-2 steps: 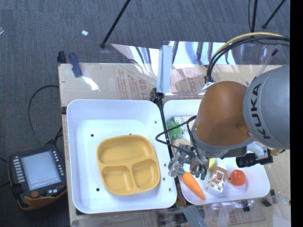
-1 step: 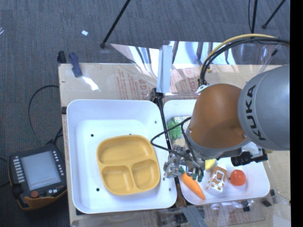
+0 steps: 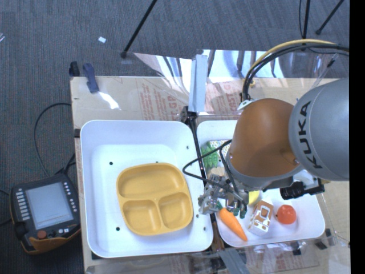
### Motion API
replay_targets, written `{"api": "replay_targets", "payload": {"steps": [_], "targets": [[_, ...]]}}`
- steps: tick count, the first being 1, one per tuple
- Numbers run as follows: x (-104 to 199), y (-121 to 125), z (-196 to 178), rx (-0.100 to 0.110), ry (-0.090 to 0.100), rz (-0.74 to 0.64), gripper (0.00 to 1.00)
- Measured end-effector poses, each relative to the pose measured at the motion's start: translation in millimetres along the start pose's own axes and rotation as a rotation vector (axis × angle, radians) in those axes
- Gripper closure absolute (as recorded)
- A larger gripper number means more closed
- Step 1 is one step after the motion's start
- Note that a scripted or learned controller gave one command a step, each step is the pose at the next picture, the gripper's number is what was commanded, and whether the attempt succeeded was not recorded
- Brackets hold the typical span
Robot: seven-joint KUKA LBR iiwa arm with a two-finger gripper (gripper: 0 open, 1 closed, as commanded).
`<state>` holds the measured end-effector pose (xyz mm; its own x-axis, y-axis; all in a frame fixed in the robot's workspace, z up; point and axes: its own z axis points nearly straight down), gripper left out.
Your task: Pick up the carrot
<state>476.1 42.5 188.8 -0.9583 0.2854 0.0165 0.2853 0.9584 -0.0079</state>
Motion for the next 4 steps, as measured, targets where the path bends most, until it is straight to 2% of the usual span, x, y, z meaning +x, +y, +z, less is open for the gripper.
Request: {"api": "replay_targets", "payload": {"steps": [2,3,4], "targets": [[-1.0,-1.5,-10.5,0.007,0.015,0.000,1.00],[-2.1,-7.4,5.9,-0.004,-0.007,0.268,1.00],[-16.2,-53.5,-48.3,-0.007,-0.012,0.296,1.00]]}}
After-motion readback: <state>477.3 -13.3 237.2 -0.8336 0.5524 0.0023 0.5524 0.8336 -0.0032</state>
